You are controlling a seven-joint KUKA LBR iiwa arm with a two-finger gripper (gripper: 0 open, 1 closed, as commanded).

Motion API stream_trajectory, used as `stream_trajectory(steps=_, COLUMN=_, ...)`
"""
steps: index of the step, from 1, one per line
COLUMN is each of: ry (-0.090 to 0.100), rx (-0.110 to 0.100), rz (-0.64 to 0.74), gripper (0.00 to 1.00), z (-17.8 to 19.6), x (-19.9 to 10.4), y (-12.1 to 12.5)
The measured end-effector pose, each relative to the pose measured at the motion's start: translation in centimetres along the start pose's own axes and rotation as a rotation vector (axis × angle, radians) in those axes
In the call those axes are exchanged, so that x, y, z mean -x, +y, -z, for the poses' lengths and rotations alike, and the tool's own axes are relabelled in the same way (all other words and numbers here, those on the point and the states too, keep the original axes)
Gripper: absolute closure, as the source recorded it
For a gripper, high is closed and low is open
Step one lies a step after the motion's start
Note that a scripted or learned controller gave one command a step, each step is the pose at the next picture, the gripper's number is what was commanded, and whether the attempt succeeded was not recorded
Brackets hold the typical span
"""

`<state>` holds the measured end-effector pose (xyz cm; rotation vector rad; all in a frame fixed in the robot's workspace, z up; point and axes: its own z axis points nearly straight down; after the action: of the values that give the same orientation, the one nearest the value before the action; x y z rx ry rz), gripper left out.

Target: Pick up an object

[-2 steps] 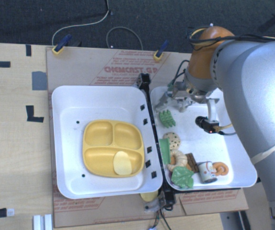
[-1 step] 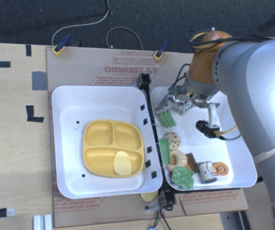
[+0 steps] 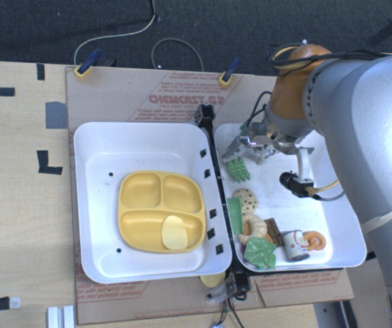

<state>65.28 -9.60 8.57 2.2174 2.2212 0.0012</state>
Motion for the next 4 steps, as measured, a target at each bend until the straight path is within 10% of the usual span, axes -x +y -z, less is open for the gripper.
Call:
stream_trajectory(steps=3, ry=0.000, rx=0.000, rz=-0.001, gripper=0.00, z=0.1, x=0.8, y=-1.2)
stream_trajectory(steps=4, ry=-0.001, rx=0.000, rz=0.000, gripper=1.00, z=1.1, x=0.8, y=-1.1)
